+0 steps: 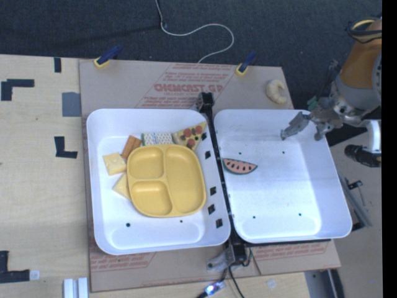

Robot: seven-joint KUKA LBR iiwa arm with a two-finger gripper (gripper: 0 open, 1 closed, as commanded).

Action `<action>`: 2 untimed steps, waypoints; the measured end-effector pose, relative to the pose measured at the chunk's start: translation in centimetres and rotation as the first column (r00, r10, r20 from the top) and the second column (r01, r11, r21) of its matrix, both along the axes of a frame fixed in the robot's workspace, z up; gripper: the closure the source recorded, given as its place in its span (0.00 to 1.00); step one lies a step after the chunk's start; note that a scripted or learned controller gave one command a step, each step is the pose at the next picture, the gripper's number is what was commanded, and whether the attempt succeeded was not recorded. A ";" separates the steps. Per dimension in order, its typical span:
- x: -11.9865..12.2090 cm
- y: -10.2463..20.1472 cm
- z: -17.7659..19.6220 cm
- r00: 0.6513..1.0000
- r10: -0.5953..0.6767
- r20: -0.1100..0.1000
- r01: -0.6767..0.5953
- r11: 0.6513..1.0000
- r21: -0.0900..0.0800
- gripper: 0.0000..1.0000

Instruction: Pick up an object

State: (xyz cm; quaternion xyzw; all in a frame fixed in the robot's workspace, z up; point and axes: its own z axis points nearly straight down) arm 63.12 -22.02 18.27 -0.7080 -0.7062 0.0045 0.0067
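Camera view: the gripper (pixel 305 126) hangs over the far right corner of the right bin (pixel 322 219), jaws spread apart and holding nothing. The watermelon slice (pixel 239 166) lies flat near that bin's left wall, well apart from the gripper. The left bin (pixel 105 225) holds a yellow divided plate (pixel 166 180) among small food pieces. Risk: the slice is thin and flat, so fingers may close above it or push it against the wall.
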 end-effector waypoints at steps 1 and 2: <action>0.4 0.0 0.9 1.000 0.004 0.014 -0.004 1.000 -0.003 0.00; 0.6 0.4 -5.5 1.000 0.006 0.009 -0.006 1.000 -0.003 0.00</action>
